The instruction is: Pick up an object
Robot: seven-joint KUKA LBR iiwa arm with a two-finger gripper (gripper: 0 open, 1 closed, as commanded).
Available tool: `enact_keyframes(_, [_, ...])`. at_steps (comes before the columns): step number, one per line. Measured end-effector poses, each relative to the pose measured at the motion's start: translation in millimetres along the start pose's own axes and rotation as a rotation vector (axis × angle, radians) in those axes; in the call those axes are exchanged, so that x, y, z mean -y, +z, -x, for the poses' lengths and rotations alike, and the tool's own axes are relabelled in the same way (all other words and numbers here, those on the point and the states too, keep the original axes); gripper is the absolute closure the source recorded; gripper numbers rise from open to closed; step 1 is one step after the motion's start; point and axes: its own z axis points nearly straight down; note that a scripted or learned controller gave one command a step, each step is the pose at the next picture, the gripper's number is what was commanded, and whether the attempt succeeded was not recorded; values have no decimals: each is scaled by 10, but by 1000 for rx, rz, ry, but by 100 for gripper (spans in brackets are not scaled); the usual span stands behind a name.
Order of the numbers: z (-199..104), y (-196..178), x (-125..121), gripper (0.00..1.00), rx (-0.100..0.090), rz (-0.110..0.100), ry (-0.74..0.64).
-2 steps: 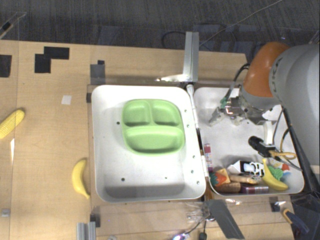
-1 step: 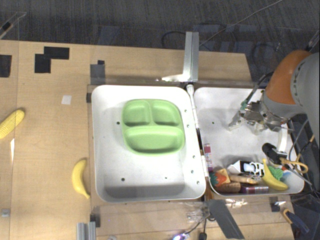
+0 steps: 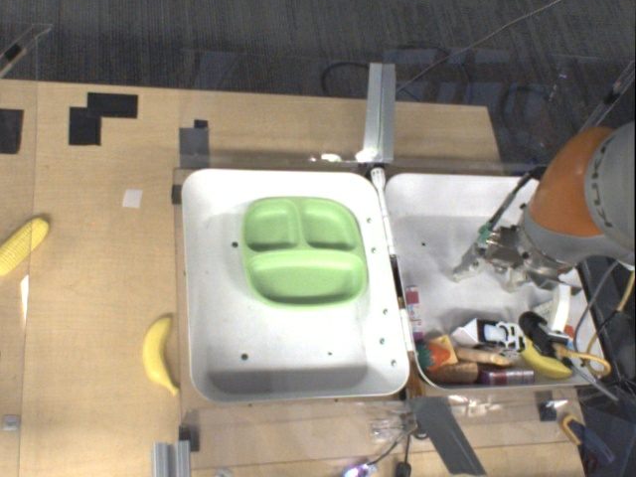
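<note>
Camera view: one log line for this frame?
arm: over right bin | claw: above bin floor, nothing visibly held | objects: piled at right bin's near edge | left bin: green divided plate

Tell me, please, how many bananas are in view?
2: one banana lies on the bench left of the left bin; another lies among the clutter in the right bin. More may be hidden.

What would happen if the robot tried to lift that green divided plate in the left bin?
The green plate looks like stiff moulded plastic, so it would probably keep its shape. It lies flat and wide, so it seems unlikely to roll or tip. Its smooth, low rim may be slippery and hard for a hand to pinch.
</note>
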Motion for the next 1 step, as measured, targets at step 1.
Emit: enact_keyframes(1, [-66,-16,689,0,-1,3,-57])
